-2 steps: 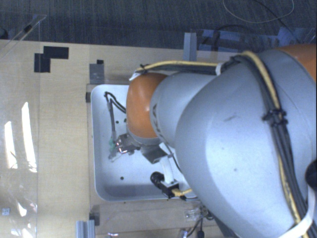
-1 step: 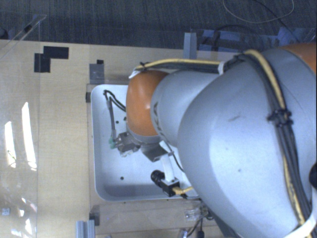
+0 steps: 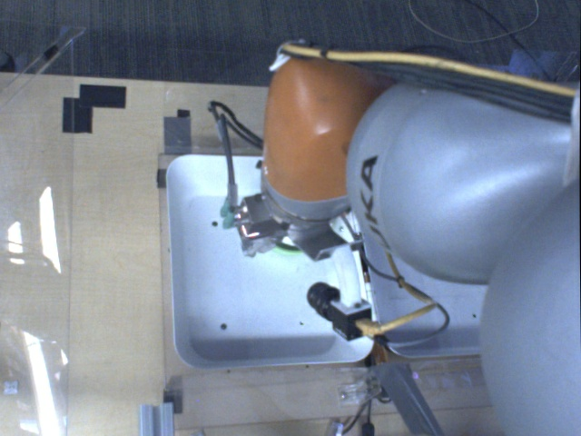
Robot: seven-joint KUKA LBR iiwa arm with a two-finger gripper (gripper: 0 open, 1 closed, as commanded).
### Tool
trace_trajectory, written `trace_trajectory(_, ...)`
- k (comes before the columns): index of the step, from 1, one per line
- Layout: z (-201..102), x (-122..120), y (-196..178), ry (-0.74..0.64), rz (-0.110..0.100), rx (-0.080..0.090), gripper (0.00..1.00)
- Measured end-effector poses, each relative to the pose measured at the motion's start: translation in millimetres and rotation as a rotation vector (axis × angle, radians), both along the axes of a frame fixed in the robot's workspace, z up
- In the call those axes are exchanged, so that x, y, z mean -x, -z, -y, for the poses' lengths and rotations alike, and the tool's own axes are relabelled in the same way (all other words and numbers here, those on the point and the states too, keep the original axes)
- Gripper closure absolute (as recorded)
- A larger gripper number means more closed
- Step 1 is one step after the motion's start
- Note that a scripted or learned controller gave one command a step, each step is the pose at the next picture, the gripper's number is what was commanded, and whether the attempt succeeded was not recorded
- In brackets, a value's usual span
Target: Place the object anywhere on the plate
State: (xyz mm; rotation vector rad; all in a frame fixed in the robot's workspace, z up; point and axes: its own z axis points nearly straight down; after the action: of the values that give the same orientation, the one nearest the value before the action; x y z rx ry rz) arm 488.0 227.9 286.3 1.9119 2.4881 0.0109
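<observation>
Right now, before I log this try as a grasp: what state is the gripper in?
Gripper: cannot be told. The grey arm with the orange band covers it from above, over the left shallow white bin, with a bit of green beside it.

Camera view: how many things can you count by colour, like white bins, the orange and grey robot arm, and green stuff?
White bins: 1 in plain sight, the left bin; the arm covers where the second would be
Orange and grey arm: 1
Green things: 1, a small sliver peeking out under the wrist; too hidden to say what it is
Total: 3
</observation>
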Motion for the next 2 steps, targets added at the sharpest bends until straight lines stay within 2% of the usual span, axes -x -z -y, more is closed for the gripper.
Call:
trace_trajectory(1, 44.8, -0.3, -127.3, -0.286, 0.007, 0.001, 1.0)
trace_trajectory(2, 4.4, -5.9, 43.8, -0.447, -0.003, 0.004, 1.0)
